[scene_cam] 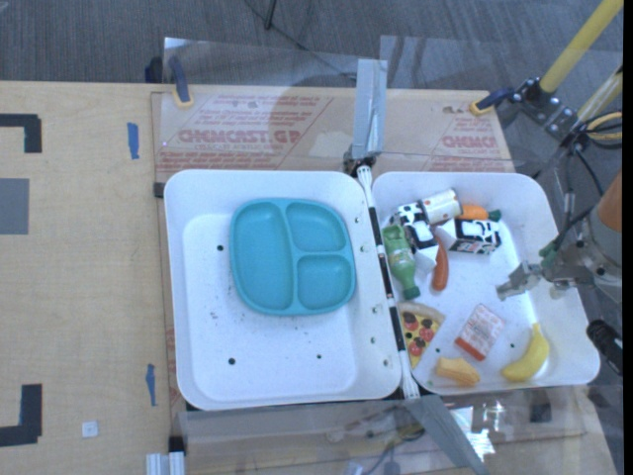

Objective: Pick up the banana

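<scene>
The yellow banana (pixel 529 356) lies in the near right corner of the right bin (pixel 554 206), curved and resting on the bin floor. My gripper (pixel 526 279) hangs over the right side of that bin, a short way beyond the banana and apart from it. Nothing shows in its grasp. The arm comes in from the right edge.
The right bin also holds a green bottle (pixel 401 260), two cow-patterned cartons (pixel 475 236), a red sausage (pixel 440 265), a pizza slice (pixel 420 327), a small packet (pixel 480 330) and an orange piece (pixel 457 371) beside the banana. A teal divided plate (pixel 294 255) sits in the left bin (pixel 198 344).
</scene>
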Motion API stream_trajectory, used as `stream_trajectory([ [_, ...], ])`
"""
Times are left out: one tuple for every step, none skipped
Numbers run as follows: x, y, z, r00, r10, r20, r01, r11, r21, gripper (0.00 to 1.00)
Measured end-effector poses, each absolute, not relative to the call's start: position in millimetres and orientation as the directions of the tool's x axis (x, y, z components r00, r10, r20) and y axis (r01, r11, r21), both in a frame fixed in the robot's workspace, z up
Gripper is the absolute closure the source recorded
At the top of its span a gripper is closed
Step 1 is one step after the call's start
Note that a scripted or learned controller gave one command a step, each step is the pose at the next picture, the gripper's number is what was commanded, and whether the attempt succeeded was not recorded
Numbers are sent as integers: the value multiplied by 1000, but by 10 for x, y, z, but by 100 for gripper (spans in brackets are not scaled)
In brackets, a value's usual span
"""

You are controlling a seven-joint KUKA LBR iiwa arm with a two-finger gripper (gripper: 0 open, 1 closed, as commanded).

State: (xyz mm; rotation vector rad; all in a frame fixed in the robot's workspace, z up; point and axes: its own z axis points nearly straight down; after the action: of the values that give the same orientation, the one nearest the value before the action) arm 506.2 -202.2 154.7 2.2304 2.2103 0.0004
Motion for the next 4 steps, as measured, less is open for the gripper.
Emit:
stream_trajectory([
  [4879, -2148, 986, 35, 999, 5, 999, -35, 10, 0],
  [4874, -2141, 923, 34, 999, 11, 999, -34, 13, 0],
  [4873, -2142, 922, 38, 999, 11, 999, -38, 14, 0],
  [5353, -2035, 891, -13, 1000, -5, 1000, 13, 12, 0],
])
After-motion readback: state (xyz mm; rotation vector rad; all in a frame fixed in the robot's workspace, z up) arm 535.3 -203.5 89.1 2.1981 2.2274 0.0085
